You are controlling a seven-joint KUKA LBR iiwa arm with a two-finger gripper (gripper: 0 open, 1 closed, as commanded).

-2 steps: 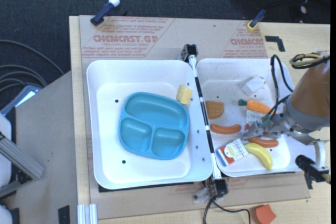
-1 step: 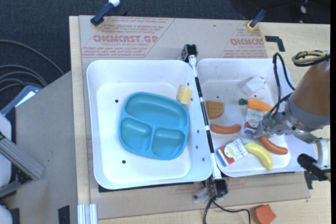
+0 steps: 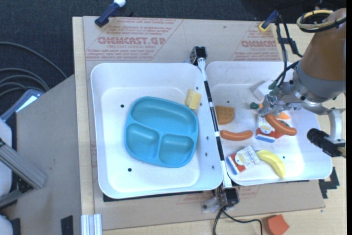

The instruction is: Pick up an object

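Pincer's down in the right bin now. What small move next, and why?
Probably a short drop straight down, then close. The pincer hangs just above the upper sausage in the right bin, and nothing shows between its fingers yet. The banana lies farther off.

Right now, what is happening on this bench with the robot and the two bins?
The grey arm reaches in from the right, and its gripper is low in the right bin, just above a hot dog. That bin also holds a second hot dog, a banana, a small carton and a brown cookie-like piece. I cannot see anything lifted yet. The left bin holds a blue divided plate and a yellow block.
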